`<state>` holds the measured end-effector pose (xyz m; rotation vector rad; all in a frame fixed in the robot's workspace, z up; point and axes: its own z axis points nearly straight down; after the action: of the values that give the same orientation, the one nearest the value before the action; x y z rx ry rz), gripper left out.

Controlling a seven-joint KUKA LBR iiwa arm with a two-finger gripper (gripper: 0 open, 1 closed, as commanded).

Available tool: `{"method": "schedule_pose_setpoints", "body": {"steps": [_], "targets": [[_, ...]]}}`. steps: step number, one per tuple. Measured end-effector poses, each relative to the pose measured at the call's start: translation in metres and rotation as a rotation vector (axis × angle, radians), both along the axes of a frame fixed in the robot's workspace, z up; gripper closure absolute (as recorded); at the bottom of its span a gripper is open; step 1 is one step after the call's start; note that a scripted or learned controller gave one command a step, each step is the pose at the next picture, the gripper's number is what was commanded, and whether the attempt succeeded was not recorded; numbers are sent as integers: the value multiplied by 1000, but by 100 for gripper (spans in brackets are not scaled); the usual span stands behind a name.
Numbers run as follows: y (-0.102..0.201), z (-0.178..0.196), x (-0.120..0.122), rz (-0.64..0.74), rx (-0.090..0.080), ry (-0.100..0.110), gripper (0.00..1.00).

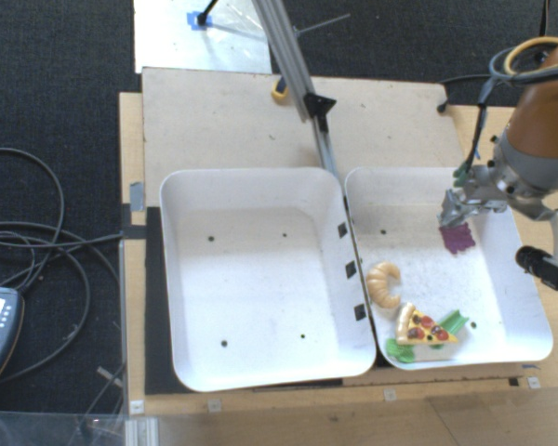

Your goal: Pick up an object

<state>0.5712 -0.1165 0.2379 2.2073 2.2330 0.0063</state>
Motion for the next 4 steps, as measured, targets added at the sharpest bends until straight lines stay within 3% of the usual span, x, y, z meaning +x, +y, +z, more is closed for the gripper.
{"method": "schedule_pose_setpoints", "body": {"steps": [4], "targets": [[190,20,65,-2,0,1,100]]}}
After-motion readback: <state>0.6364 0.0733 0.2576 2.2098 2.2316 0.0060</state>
